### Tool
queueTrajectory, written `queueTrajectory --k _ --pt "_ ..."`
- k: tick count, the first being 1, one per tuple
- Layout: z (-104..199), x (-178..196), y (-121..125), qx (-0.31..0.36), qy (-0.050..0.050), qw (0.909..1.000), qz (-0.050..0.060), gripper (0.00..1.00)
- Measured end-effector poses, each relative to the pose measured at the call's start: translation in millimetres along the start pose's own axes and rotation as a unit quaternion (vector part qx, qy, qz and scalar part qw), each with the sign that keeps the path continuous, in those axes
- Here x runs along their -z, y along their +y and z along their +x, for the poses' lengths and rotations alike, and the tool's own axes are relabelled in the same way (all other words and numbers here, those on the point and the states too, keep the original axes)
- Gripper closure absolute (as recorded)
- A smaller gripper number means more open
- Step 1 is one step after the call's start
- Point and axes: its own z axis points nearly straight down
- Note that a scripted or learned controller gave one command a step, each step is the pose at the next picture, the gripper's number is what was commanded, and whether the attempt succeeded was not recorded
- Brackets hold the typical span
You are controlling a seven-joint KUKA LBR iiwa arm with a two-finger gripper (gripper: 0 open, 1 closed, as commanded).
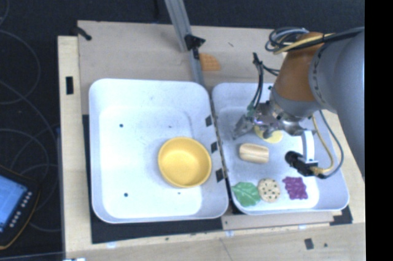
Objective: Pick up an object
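Bins sit side by side — a round yellow plastic bowl [184, 161] in the left white bin [110, 131]. My claw [261, 126] hangs in the right white bin [331, 195], just above a tan bread-roll-shaped piece [253, 152]; whether its grip is apart, I cannot tell.

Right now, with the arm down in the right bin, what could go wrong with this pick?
The gripper sits low over a yellow item that the wrist mostly hides, so a grasp could miss or pinch only an edge. The tan roll lies close beside it and might get nudged. The dangling cable near the bin wall could snag as the arm lifts.
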Motion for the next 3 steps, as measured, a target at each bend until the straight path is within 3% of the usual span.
queueTrajectory --k 1,3 --pt "0 14 1 -0.002 0.001 1.0 -0.003 1.0" --pt "-18 130 8 0.002 0.0 1.0 -0.006 1.0"
